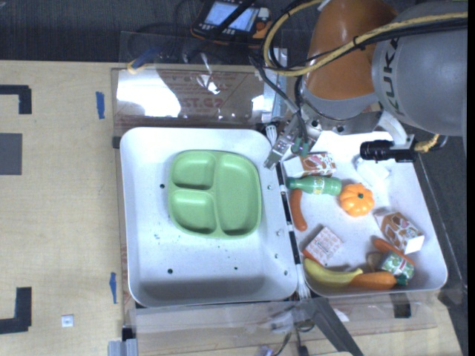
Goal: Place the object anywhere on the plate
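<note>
plate (215, 191): showing pale green, centre-left of the frame
bins (141, 221): showing white
pumpkin (357, 199): glowing orange, right of centre
banana (330, 274): showing yellow, lower right
arm (415, 65): showing grey with an orange band, upper right

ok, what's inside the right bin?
In the right bin: a green bottle, small pumpkin, banana, carrot, sausage and some small packets. The arm covers the bin's far corner, so anything there is hidden.

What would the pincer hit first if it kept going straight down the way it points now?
Probably the green bottle or the small carton just below the pincer, near the right bin's inner edge. Depth is hard to judge from this slanted view.
</note>
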Available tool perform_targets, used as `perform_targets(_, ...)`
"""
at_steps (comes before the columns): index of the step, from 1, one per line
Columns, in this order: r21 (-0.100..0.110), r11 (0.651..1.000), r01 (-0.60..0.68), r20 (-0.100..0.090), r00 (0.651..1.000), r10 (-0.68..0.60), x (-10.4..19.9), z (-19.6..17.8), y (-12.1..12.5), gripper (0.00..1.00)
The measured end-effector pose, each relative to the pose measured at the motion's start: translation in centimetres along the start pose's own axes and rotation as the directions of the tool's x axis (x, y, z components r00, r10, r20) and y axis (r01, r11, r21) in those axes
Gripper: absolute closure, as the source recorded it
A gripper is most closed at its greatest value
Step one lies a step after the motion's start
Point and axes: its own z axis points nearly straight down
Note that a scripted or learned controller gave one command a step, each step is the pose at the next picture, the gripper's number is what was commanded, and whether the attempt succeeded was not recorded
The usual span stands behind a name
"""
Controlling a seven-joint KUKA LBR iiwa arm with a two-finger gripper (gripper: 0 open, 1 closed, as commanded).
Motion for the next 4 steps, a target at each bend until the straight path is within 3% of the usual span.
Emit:
perform_targets(1,0.004,0.995,-0.099,-0.004,0.995,0.099,4.6,1.9,4.9,1.0)
perform_targets(2,0.001,0.989,-0.146,0.0,0.989,0.146,0.0,-1.9,7.6,1.0)
perform_targets(3,0.003,0.998,-0.055,-0.003,0.998,0.055,6.8,2.1,7.0,1.0)
perform_targets(4,0.001,1.0,-0.026,-0.001,1.0,0.026,5.3,3.4,12.5,1.0)
